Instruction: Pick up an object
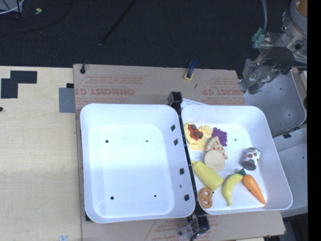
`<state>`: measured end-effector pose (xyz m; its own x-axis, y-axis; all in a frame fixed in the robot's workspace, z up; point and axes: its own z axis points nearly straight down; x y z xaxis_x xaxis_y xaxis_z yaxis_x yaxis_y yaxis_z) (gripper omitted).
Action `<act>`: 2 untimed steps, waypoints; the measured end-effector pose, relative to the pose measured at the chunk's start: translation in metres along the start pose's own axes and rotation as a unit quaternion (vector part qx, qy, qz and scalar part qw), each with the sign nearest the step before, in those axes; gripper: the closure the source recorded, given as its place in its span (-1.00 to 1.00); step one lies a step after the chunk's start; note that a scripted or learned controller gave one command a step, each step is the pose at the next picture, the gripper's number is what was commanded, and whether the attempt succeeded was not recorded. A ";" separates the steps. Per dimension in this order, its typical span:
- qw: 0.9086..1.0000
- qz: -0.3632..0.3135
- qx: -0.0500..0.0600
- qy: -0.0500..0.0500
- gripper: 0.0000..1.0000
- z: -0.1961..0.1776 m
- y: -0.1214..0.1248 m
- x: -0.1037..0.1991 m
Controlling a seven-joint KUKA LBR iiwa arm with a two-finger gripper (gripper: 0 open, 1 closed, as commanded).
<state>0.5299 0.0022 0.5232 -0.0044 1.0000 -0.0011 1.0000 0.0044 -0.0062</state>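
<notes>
Dark carpet fills the far side of the scene, with cables trailing across it, and nearer lies a pale wooden bench carrying a brown cardboard sheet printed with red lettering. On that sheet sit two shallow white bins side by side, joined along a black clipped seam.

Taking the right bin as the landmark: the left bin touches its left wall. Every toy lies in the right bin's left and near part. Against its left wall, toward the far end, rests a yellow piece topped with red; just right of that is a small purple cluster, and nearer the camera a round tan disc with a pale lumpy piece at its far edge. A yellow bottle-like shape lies slanted beside the left wall, with a brown pretzel close to the near rim. A yellow banana curves next to an orange carrot with a green top, the two nearly touching. A small dark, white and red object sits just beyond the carrot.

The gripper hangs above and beyond the bin's far right corner, well apart from the toys, with nothing in its grasp; how far it is parted cannot be told.
</notes>
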 end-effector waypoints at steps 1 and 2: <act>1.000 0.000 0.001 0.000 -1.00 0.000 0.000 0.000; 1.000 -0.003 0.002 0.000 1.00 -0.009 0.000 0.001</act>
<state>0.5303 0.0027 0.5325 -0.0096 1.0000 -0.0015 0.9999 0.0096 -0.0094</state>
